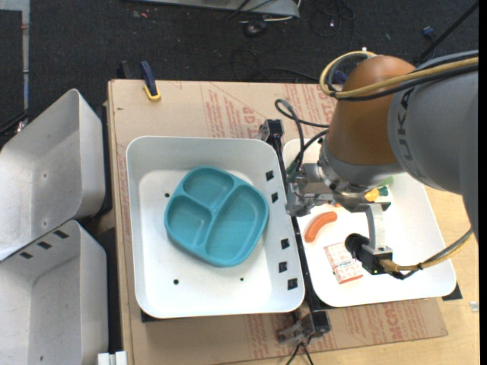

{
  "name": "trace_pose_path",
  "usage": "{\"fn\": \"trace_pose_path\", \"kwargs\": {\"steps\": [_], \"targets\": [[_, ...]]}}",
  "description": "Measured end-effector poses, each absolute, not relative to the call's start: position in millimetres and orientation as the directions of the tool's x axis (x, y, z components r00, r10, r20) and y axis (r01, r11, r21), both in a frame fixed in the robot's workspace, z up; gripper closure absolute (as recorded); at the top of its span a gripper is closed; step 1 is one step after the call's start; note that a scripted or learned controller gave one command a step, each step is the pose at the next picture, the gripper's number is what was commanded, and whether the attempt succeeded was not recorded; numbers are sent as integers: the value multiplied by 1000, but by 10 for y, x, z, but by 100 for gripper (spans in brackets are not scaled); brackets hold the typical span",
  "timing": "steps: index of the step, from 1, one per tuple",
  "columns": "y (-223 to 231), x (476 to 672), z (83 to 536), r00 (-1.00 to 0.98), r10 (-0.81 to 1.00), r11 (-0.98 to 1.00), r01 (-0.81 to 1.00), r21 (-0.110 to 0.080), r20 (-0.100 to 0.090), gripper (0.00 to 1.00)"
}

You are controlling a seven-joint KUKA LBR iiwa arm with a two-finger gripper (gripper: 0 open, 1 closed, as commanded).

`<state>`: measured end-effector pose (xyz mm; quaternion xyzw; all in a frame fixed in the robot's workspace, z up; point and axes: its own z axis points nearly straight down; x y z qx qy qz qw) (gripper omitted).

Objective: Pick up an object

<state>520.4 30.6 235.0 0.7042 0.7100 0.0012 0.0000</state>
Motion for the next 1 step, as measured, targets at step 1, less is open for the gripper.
{"fn": "trace_pose_path", "kwargs": {"steps": [1], "targets": [[842, 5292, 2229, -8, 1000, 8, 1000, 0, 0, 100]]}}
